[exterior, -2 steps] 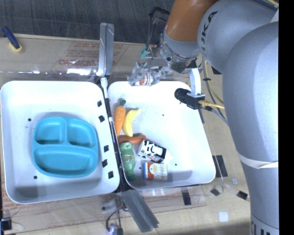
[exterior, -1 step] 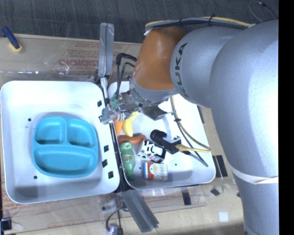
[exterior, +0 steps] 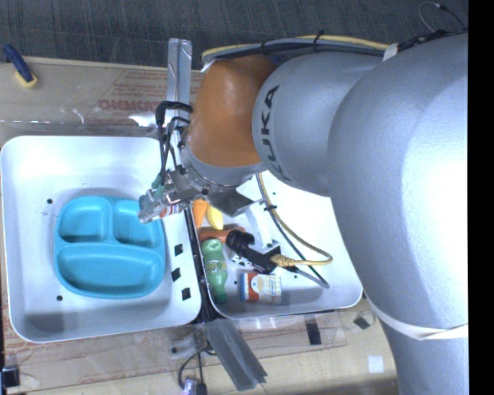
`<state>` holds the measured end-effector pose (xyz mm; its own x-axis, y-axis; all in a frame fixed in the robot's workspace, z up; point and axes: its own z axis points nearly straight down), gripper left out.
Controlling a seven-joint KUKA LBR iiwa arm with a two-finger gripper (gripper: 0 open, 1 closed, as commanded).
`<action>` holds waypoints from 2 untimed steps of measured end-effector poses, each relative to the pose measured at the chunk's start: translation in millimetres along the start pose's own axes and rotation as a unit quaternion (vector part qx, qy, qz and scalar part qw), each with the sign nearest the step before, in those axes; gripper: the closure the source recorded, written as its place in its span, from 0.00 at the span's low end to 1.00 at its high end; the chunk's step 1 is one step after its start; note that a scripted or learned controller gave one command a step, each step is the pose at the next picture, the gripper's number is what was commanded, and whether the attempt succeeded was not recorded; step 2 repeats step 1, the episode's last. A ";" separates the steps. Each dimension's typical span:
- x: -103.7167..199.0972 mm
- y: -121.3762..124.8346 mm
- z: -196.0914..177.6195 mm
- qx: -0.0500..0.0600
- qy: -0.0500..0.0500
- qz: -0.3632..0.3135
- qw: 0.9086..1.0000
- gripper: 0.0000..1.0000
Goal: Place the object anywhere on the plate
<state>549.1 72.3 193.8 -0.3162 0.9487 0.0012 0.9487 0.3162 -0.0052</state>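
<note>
Plate (exterior: 107, 249) in left bin; claw (exterior: 154, 204) over its right rim.

A blue three-compartment plate (exterior: 107, 249) lies flat in the left bin (exterior: 33, 171).

The robot's bulky arm (exterior: 395, 163) is cased in smooth, matte light-grey shells with rounded, swollen joints and a faint seam line between sections. On the grey housing just behind the jaws, dark block letters read "KUKA" (exterior: 266, 122), set sideways. Next toward the jaws comes a glossy orange band (exterior: 226, 109), dome-shaped and reflecting the light. Below it sits a short grey wrist flange (exterior: 218, 175), and from there a small metallic tool head (exterior: 156, 200) with thin black wires looping beside it. A yellow cable (exterior: 300, 253) and a black one (exterior: 255, 253) trail behind the jaws, and another yellow-and-black cable (exterior: 296, 46) runs over the arm's upper shell.
</note>
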 end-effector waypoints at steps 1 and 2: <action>-0.9 -0.1 -0.1 0.000 0.000 0.001 1.000 0.00; -0.9 -0.1 -0.1 0.000 0.000 0.001 1.000 0.00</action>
